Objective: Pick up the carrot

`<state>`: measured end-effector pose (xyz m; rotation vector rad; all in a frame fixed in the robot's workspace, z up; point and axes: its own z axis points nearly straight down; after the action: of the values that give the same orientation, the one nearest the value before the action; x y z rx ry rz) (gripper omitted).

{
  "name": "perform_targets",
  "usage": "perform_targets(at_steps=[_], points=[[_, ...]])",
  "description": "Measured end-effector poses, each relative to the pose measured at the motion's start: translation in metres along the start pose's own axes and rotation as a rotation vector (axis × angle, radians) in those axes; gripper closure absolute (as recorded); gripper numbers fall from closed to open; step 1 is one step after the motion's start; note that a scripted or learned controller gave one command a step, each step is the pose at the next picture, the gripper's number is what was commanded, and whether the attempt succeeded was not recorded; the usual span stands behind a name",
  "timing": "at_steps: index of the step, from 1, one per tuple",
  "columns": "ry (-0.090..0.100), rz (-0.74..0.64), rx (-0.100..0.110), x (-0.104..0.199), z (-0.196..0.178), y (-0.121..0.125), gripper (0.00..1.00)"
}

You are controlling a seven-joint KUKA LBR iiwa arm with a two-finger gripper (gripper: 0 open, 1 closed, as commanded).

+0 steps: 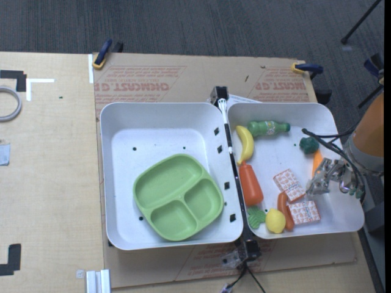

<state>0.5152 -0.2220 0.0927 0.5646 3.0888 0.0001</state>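
Note:
The carrot (250, 185), a thick orange-red piece with a green leafy end (256, 217), lies along the left wall of the right bin (342, 224). A smaller, slim orange piece (316, 163) lies near the bin's right side, just below a dark green lump (309, 144). My gripper (320, 182) reaches in from the right and hangs low over the right part of that bin, just below the slim orange piece and beside a red-and-white packet (287, 184). It stands well to the right of the thick carrot. Nothing shows held in it.
The right bin also holds a banana (245, 143), a green bottle (267, 127), a lemon (275, 221), a red pepper (285, 207) and a second packet (303, 212). A green divided plate (177, 197) lies in the left bin (122, 133). Black cables (324, 140) trail over the right rim.

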Motion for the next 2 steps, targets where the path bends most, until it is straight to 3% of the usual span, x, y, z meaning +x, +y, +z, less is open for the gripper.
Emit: perform_targets(at_steps=[1,2], points=[[0.000,0.000,0.000,0.000,0.000,0.000,0.00],[-0.003,-0.084,0.000,-0.038,0.000,0.014,0.00]])
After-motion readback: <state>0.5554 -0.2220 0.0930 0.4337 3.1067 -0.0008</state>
